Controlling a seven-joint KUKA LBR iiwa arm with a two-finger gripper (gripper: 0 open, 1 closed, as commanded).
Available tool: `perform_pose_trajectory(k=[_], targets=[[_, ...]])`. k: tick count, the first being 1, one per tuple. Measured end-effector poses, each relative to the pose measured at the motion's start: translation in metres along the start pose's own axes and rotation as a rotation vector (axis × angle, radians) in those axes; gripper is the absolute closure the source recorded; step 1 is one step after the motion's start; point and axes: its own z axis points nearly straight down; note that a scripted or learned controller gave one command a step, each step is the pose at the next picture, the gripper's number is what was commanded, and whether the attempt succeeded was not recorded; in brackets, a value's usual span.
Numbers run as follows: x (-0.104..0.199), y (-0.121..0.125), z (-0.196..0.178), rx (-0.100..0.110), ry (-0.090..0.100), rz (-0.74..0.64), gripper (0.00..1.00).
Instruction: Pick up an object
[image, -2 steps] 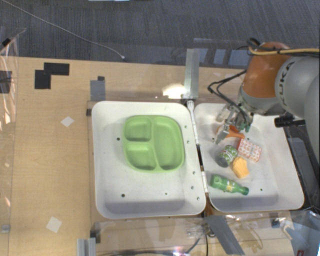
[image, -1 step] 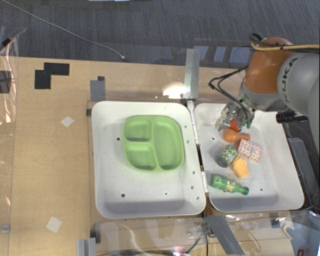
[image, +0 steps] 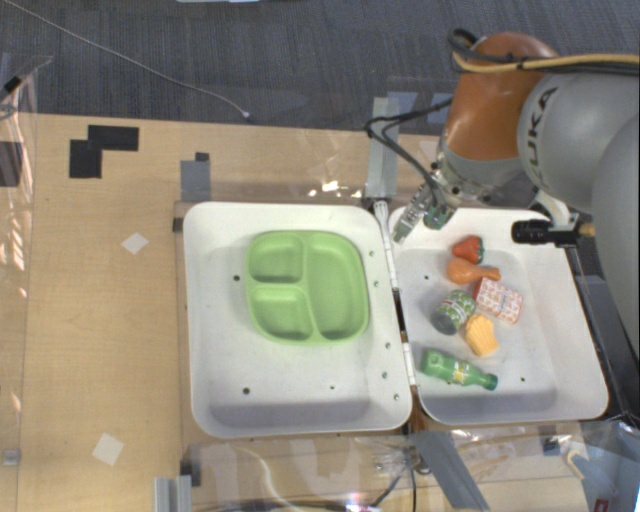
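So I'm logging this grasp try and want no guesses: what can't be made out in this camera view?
- Gripper: small and blurred above the right bin's left rim; finger state unreadable.
- Small can: label too small to read.
- Orange toy: partly covered by the red one; its shape is unclear.
- Arm: cut off by the right edge.

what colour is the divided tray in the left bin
Light green; the divided tray shows best in the camera view.
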Motion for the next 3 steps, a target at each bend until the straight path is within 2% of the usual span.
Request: perform_pose_trajectory(k=[1, 2, 3], targets=[[0.076, -0.024, 0.003, 0.009, 0.005, 0.56, 1.0], [0.138, 0.028, 0.004, 0.01, 0.006, 0.832, 1.0], [0.167, 0.053, 0.01, 0.014, 0.003, 1.355, 1.0]])
